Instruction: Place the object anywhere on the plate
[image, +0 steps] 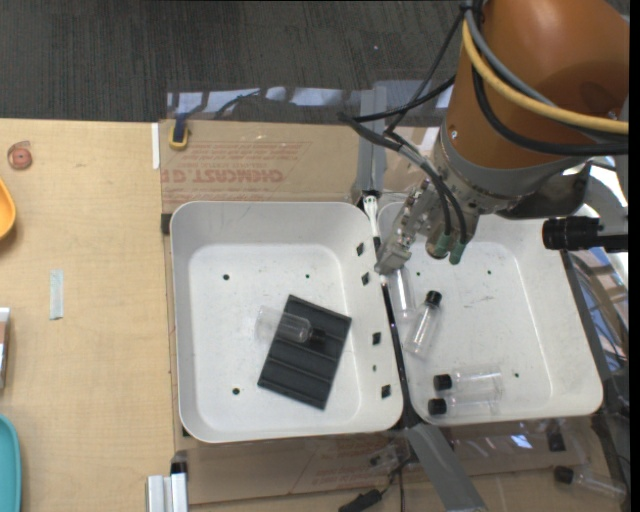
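The bench (80, 250) is pale wood, with dark carpet (200, 50) beyond its far edge and a sheet of printed cardboard (260, 165) lying under the far side of the bins. An orange rim (5, 215) and a teal rim (8, 465) poke in at the bench's left edge, with a small grey strip (56, 295) between them.

The left bin (200, 230) holds a black ribbed plate (305, 352), a rectangle set askew near the bin's middle. A clear vial (283, 323) lies on the plate's far corner, its long axis running roughly left to right, one end overhanging the plate's left edge (it is see-through, so its outline is faint).

The right bin (540, 330), touching the left bin along its side, holds three more vials: one (425, 320) with a black cap, tilted, cap toward the far side, and two (468, 392) lying side by side near the front, caps toward the left bin.

The arm (540, 90) hangs over the right bin's far left corner. Its gripper (400, 245) points toward the wall shared with the left bin; I cannot tell how it is set.
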